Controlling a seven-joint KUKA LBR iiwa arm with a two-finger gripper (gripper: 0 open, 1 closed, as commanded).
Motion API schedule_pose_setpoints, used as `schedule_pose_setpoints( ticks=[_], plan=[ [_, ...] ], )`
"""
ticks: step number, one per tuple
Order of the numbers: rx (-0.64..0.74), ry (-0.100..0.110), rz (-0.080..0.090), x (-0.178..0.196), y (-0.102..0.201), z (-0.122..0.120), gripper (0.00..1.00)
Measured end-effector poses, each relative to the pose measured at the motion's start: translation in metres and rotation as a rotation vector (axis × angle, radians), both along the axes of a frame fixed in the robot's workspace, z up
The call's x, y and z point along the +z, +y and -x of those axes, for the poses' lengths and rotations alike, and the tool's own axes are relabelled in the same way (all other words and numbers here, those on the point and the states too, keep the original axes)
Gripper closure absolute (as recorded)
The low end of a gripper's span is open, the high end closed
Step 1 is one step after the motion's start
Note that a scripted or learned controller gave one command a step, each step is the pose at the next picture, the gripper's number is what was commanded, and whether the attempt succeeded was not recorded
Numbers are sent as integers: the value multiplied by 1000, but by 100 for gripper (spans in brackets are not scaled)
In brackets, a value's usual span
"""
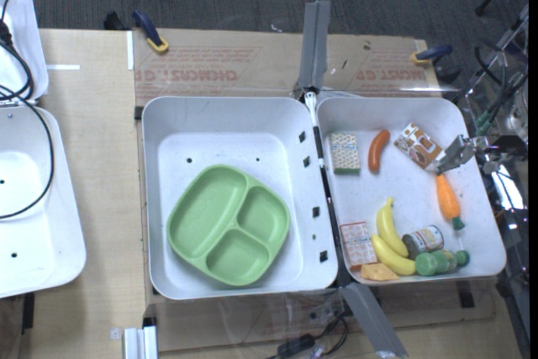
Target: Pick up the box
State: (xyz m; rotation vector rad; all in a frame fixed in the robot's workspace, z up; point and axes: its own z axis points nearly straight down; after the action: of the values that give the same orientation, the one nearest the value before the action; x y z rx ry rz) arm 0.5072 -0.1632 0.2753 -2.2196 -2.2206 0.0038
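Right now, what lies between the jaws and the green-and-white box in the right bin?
In the camera view, a hot dog and an orange-and-white snack packet lie between the gripper and the box.

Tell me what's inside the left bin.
The left bin holds one green divided plate, its three compartments bare. Whatever lies beneath the plate is covered.

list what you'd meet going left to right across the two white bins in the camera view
green divided plate → small green-and-white box → red-and-white packet → sausage → bananas → can → orange-and-white snack packet → carrot → gripper at the right bin's edge
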Motion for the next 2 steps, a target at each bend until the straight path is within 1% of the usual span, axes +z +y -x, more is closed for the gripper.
schedule_pose_setpoints(
  ticks=[1, 2],
  plan=[
    [-75, 1, 0, -95, 70, 29, 0],
    [13, 0, 1, -85, 139, -30, 0]
  ],
)
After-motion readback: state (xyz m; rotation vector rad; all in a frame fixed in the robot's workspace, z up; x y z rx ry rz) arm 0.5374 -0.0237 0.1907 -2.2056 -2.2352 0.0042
